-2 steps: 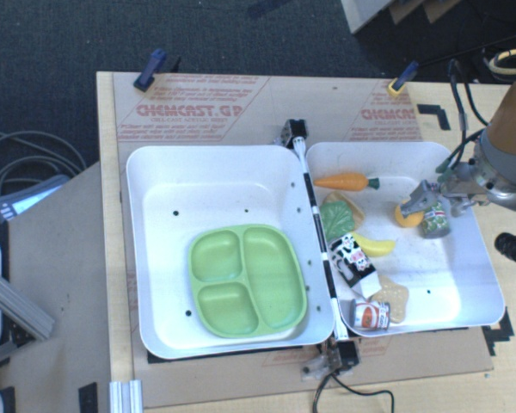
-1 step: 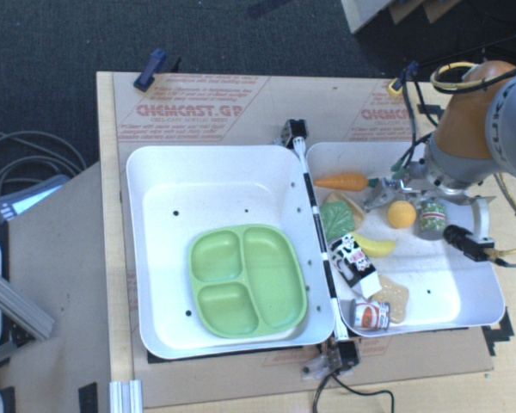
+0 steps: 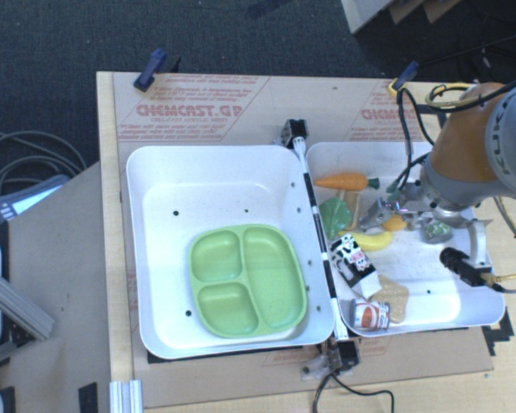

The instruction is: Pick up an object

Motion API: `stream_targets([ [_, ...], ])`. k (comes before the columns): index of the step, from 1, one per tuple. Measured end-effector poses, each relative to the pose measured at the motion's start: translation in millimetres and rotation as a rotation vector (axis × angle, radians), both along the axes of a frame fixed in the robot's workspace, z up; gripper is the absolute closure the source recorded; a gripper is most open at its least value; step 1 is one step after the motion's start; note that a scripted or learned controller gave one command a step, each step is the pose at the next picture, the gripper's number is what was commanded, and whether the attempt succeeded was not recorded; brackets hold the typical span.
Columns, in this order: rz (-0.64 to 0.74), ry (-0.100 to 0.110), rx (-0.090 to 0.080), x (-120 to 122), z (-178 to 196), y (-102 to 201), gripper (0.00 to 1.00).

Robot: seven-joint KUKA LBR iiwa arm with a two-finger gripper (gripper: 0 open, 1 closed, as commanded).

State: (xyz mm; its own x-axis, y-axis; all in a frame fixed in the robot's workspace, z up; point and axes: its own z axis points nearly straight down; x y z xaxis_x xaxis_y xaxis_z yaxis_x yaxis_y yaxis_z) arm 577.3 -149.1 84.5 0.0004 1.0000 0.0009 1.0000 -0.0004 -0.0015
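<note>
Green and three-welled, a divided plate (image 3: 246, 280) lies in the left bin (image 3: 155, 179). In the right bin (image 3: 464, 312), the gripper (image 3: 394, 211) hangs low beside a banana (image 3: 377, 240), near a carrot (image 3: 342, 181), a cow-patterned toy (image 3: 353, 257) and a small can (image 3: 371, 316). Whether it is open or closed, I cannot tell.

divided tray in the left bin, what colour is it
Light green; the divided tray shows clearly in the camera view.
</note>
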Motion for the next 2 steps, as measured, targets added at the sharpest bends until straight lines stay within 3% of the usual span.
stream_targets([
  [1,0.0,-0.002,-0.001,1,10,0,1.0],
  [2,0.003,-0.004,0.0,33,101,80,1.0],
])
